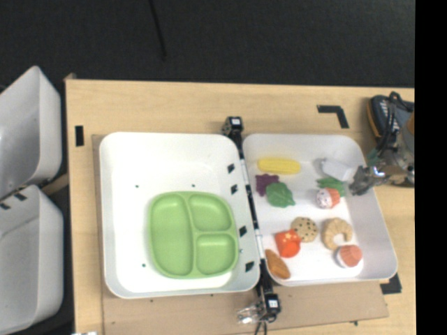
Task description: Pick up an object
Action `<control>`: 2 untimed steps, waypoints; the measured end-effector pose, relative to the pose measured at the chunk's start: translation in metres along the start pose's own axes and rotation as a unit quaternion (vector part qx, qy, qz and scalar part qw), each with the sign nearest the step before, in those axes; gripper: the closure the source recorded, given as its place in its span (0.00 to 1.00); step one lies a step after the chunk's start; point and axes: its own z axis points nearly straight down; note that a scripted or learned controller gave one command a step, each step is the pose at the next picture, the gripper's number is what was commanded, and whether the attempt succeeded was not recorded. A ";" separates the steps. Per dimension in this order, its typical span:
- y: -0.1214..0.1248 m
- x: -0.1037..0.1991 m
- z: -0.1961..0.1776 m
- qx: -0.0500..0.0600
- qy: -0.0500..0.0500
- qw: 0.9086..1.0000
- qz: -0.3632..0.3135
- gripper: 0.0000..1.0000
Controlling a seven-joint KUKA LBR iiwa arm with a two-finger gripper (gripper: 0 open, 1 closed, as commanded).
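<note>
Nearest the camera, the wooden bench (318, 311) shows its pale edge below two shallow white bins. In the right bin (374, 246), along the near wall, lie an orange-brown bread-roll-shaped toy (277, 264) at the left corner and a round pink-and-white toy slice (348, 255) toward the right. Just beyond them sit a red toy tomato-like piece (288, 243), a round tan cookie with dark chips (304, 229), and a curled tan croissant toy (337, 230), the cookie between the other two. Farther back are a green leafy toy (280, 195), a small purple grape cluster (265, 182) touching its far-left side, and a red-and-white radish-like toy with a green top (328, 196) to the right. Near the far wall lie a yellow corn cob toy (279, 165) and a pale grey, translucent-looking piece (334, 167).

The left bin (126, 180) holds a light green plastic plate with three compartments (192, 234), set toward its near right.

The gripper (364, 181) is at the right bin's right rim, just beside the radish toy's green top. It is small and dark here, so whether its jaws stand wide or narrow cannot be told, and nothing is seen between them. All the toy foods lie in the right bin.
</note>
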 end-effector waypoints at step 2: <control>-0.008 0.045 -0.020 0.002 0.002 1.000 -0.001 1.00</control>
